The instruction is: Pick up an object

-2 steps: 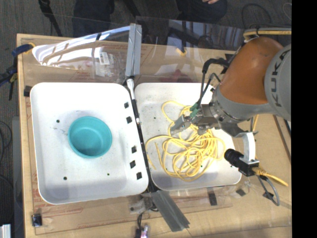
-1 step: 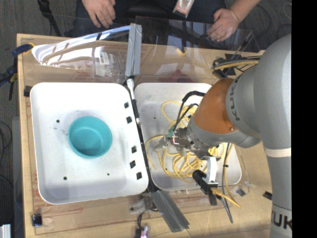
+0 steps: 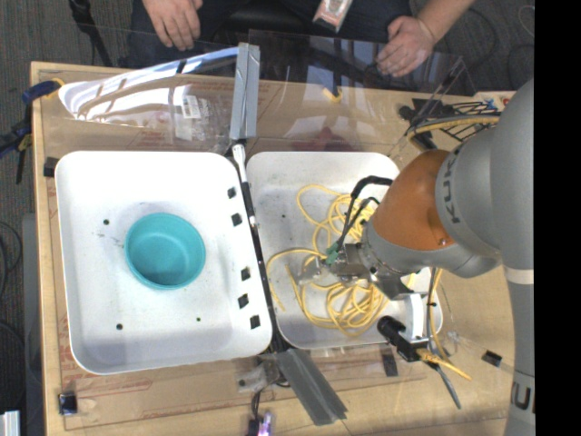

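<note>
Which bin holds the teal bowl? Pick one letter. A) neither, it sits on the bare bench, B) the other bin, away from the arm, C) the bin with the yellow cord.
B: the teal bowl sits alone in the bin away from the arm, while the yellow cord lies in the other bin.

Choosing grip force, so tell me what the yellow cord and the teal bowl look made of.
Yellow cord: looks like thin, flexible plastic-sheathed cable or string, judging by its loose tangled loops; the exact material is unclear. Teal bowl: probably smooth molded plastic, with uniform color, a soft sheen and a rounded rim; glazed ceramic cannot be ruled out.
</note>
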Robot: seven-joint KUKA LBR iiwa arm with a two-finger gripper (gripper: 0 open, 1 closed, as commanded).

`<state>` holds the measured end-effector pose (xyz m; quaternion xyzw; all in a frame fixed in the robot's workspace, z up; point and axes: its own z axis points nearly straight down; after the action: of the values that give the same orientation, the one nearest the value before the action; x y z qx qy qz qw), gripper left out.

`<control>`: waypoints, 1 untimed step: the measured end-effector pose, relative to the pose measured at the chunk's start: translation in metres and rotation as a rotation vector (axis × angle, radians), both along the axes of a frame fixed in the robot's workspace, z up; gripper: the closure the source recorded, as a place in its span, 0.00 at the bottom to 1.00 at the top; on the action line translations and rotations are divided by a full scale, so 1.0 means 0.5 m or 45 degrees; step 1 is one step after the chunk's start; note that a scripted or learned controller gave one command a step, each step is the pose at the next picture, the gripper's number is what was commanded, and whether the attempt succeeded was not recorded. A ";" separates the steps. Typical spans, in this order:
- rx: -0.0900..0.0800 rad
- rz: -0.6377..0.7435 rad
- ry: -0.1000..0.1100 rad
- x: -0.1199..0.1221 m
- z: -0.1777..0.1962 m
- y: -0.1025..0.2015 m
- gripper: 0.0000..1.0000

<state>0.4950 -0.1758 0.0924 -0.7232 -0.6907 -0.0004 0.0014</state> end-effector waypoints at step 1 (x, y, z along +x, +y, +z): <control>-0.002 0.162 0.000 0.076 -0.001 0.065 0.00</control>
<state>0.5329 -0.1431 0.0921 -0.6778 -0.7353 0.0001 0.0008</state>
